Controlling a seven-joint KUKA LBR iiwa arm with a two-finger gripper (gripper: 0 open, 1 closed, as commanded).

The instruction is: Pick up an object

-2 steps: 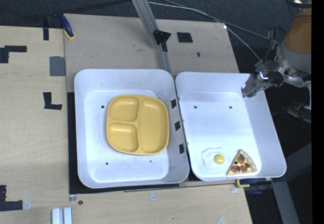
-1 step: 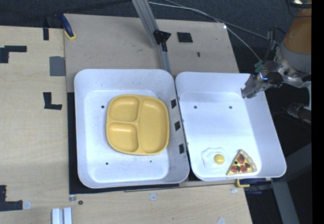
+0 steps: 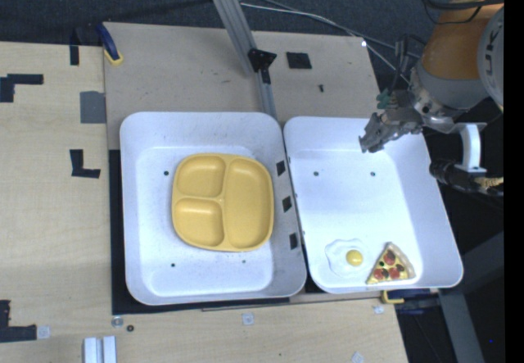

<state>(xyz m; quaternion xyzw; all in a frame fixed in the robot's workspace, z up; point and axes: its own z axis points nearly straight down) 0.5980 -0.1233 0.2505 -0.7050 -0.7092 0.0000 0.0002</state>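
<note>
Two white bins. Left bin (image 3: pixel 147 189): one yellow divided plate (image 3: pixel 223 201). Right bin (image 3: pixel 426 189): one fried egg (image 3: pixel 346 256), one pizza slice (image 3: pixel 390 265), near front edge. Gripper (image 3: pixel 372 140) above far edge, holds nothing.

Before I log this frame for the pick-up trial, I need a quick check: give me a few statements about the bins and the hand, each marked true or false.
1. The yellow divided plate lies in the left bin. True.
2. The fried egg toy sits in the left bin. False: it is in the right bin, near its front edge.
3. The pizza slice toy lies beside the egg. True.
4. The hand holds the pizza slice. False: it hangs over the right bin's far edge, apart from both toys.
</note>
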